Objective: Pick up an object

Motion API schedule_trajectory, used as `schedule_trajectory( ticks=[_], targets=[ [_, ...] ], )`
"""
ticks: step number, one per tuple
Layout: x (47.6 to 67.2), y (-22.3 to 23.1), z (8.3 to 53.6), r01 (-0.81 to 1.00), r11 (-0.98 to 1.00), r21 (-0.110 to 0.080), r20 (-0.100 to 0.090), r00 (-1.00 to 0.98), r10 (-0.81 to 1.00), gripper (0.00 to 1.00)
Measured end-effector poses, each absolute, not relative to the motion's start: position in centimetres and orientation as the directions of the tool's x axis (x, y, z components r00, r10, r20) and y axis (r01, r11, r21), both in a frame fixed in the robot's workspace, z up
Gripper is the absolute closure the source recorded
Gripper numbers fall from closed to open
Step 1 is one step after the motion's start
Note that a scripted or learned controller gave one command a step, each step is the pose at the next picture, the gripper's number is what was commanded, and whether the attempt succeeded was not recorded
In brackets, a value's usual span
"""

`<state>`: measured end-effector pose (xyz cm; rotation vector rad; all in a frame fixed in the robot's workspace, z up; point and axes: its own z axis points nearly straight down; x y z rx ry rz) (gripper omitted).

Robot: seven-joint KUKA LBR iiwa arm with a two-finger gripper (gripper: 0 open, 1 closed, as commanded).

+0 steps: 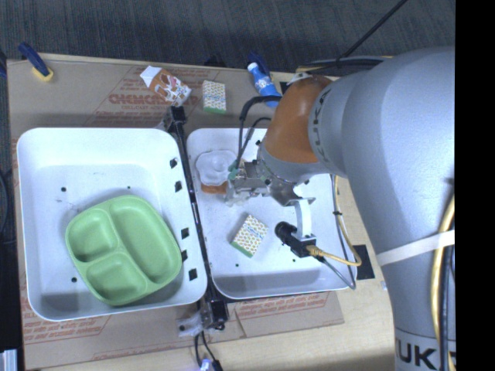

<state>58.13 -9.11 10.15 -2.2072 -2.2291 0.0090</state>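
Right bin [325, 280]: hand [232, 185], grip state unreadable, lowered beside clear cup [214, 165], apparently the target; patterned packet [249, 236] lies apart.

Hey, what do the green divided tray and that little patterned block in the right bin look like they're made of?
Green tray: probably molded plastic, with a smooth matte surface, rounded compartments and one even color. Patterned block: possibly a sponge or a small printed pack; its top shows a fine checked print, but the view is too coarse to settle it.
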Motion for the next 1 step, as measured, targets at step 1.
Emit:
schedule_trajectory(
  ticks=[1],
  targets=[
    [48.22, -8.61, 19.2, 1.0, 0.005, -0.003, 0.0, -0.005, 1.0, 1.0]
  ],
)
